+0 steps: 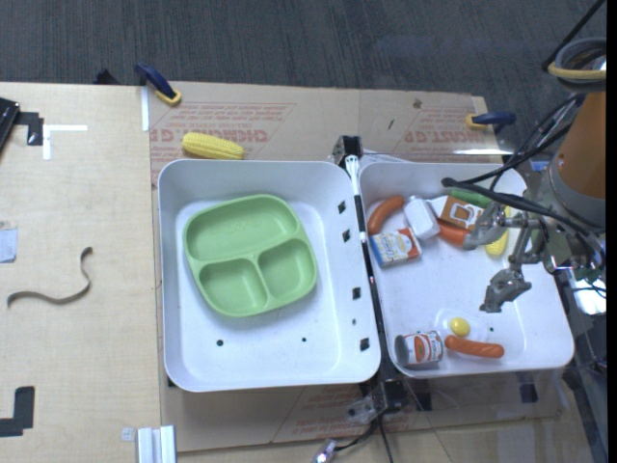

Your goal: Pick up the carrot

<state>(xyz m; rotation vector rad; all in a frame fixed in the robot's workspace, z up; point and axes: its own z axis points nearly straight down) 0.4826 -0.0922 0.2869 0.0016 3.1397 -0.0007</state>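
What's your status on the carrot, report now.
Tool over the right bin, nothing seen in it. Carrot at bin's back, untouched, beside the white box. Cables cross above it.

The arm (588,157) enters as a bulky rounded body with a broad orange band, grey showing above and below it. Black cables (501,177) run loose along its side — several thin ones strung across toward the tool end, and thicker looped ones, one pale yellowish, coiled near the top corner. The wrist is a cluster of grey-silver metal brackets and small fittings. The gripper (503,290) is bare grey metal — slim, angular links ending in a darker tip.
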